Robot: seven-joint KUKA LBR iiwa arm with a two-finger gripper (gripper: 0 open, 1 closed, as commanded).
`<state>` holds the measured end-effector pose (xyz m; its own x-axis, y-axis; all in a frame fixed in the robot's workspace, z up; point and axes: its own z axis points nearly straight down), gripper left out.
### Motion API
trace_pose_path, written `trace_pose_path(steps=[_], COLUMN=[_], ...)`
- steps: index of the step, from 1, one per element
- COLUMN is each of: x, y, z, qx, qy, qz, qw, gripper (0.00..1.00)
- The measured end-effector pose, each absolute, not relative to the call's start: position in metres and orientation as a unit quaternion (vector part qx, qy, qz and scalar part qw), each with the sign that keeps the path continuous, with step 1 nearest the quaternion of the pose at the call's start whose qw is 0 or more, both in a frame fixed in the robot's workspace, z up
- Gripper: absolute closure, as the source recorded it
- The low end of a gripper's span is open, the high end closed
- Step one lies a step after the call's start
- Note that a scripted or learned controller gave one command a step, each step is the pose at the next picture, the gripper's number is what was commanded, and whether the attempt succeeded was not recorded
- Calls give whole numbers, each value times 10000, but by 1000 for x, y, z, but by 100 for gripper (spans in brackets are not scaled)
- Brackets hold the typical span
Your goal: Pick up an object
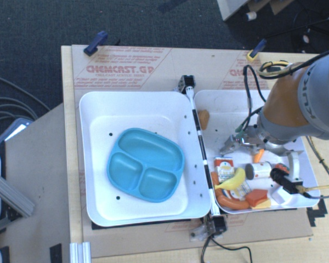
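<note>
Bench [120, 64]: brown board with red lettering, carrying both white bins side by side; a blue clamp [95, 43] sits at its 11 o'clock corner.
Left bin [93, 163]: white and shallow, at the 9 o'clock side of the pair.
Arm [301, 100]: grey with an orange band, entering from 3 o'clock and hanging over the right bin.
Blue plate [146, 164]: three-compartment tray lying flat in the middle of the left bin, tilted slightly clockwise.
Right bin [219, 100]: white, at the 3 o'clock side; its 12 o'clock half is mostly bare, and the toys crowd its 6 o'clock end.
Gripper [242, 141]: low over the middle of the right bin, at 12 o'clock from the toy pile; whether its fingers are spread or pressed together, I cannot tell.
Red sausage [231, 203]: curved, along the bin's 6 o'clock edge.
Banana [233, 179]: yellow, lying on the pile just at 12 o'clock of the sausage.
Carton [223, 169]: small white and red box touching the banana.
Brown piece [203, 118]: small, alone near the divider at 10 o'clock of the gripper.
</note>
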<state>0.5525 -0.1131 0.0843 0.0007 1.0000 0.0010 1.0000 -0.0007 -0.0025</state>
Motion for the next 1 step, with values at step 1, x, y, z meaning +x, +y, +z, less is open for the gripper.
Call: trace_pose_path(steps=[1], x=[539], y=[-120], z=[84], qx=[-7073], qy=[-7069], qz=[4], qw=[13], gripper=[0])
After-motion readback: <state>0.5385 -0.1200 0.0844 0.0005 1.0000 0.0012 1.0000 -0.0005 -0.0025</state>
